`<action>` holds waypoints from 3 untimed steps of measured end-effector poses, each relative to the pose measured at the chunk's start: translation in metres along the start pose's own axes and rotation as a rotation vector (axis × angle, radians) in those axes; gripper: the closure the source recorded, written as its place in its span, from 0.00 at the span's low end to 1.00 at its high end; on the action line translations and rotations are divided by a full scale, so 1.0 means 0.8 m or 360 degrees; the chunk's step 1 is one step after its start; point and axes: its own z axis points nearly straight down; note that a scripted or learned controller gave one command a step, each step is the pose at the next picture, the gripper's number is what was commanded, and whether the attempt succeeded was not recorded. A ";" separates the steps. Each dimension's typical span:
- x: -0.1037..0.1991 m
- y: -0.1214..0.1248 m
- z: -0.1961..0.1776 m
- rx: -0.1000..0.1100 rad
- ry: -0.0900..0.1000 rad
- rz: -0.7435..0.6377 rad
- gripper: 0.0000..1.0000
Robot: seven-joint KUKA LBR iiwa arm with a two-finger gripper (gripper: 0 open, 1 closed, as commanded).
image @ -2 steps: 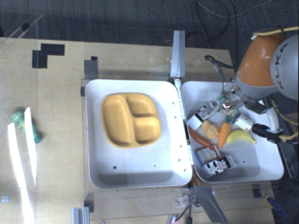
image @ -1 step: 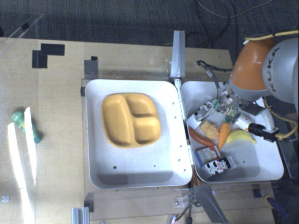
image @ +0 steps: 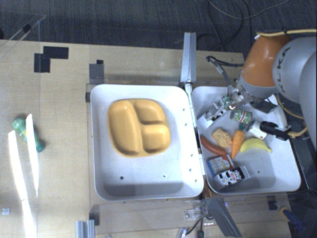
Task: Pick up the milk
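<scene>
Milk carton (image: pixel 227 171) at right bin's (image: pixel 282 182) front.

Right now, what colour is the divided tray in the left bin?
Yellow-orange, plain, as the camera view shows: the divided tray lies in the left bin.

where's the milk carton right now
The milk carton lies in the right bin, near its front-left corner, just below the hot dog and the carrot.
</scene>
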 end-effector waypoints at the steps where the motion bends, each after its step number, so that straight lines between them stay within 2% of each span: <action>1: -0.029 0.006 0.001 -0.0008 0.0003 -0.0093 0.00; 2: -0.047 -0.034 -0.001 -0.0014 -0.0008 -0.0140 0.00; 3: -0.052 -0.030 -0.019 -0.0030 -0.0033 -0.0143 1.00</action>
